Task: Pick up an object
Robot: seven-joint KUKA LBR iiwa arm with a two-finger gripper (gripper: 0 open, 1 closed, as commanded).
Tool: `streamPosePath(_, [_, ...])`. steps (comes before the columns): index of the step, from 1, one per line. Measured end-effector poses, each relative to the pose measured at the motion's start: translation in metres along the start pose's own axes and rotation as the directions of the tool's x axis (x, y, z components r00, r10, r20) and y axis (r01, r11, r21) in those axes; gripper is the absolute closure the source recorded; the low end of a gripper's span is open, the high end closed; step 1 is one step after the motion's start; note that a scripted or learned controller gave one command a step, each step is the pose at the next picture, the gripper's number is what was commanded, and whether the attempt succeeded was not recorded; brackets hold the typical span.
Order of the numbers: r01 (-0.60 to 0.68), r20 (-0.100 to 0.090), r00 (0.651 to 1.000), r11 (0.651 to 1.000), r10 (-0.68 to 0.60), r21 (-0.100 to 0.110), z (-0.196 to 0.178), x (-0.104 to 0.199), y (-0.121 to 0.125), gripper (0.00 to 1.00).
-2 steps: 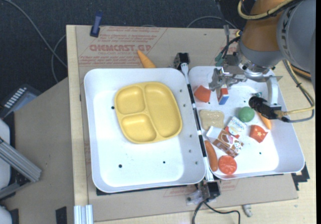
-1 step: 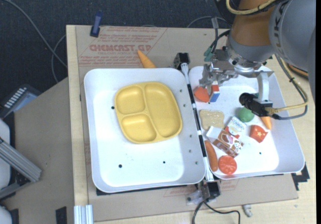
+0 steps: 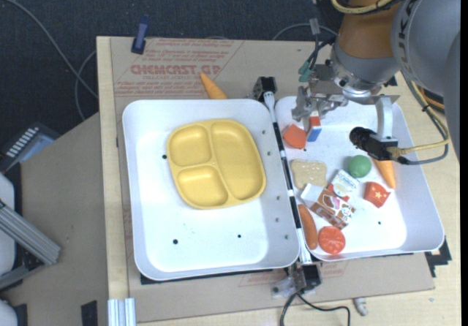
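So the grey arm with the orange band reaches in from the right and has its gripper (image 3: 313, 114) down low over the back-left corner of the right-hand shallow white bin (image 3: 418, 209). My guess on why it's there: that corner is where the small orange-red wedge-shaped block (image 3: 295, 137) sits, with a little blue-and-red piece (image 3: 314, 129) touching it on the right. The gripper tip looks to be right on top of those two, so one of them is probably the target. Can't tell how wide the gripper is or whether it has anything; the wrist hardware hides the tips.

The rest of the toys are spread loosely across that bin: a beige slice of toy bread (image 3: 309, 171), a green ball (image 3: 359, 166), an orange carrot (image 3: 387, 172), a red chunky piece (image 3: 376, 194), a printed snack packet (image 3: 336, 202), a red round tomato-like disc (image 3: 331, 240) and a reddish sausage (image 3: 308, 226) along the left wall.

The left-hand white bin (image 3: 150, 244) has a yellow three-compartment plastic plate (image 3: 216, 163) in the middle.

Both bins sit on a brown cardboard sheet (image 3: 175, 63) on the desk, with dark carpet (image 3: 51, 39) and loose cables around it.
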State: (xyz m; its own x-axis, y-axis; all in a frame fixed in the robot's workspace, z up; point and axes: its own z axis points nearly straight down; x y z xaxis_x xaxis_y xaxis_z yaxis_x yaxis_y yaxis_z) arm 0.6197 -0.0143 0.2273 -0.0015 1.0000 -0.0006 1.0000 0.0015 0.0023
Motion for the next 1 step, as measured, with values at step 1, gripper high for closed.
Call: streamPosePath(1, [0.000,-0.002,1.000,1.000,0.000,0.005,0.0171,0.0353,-0.0247,1.00])
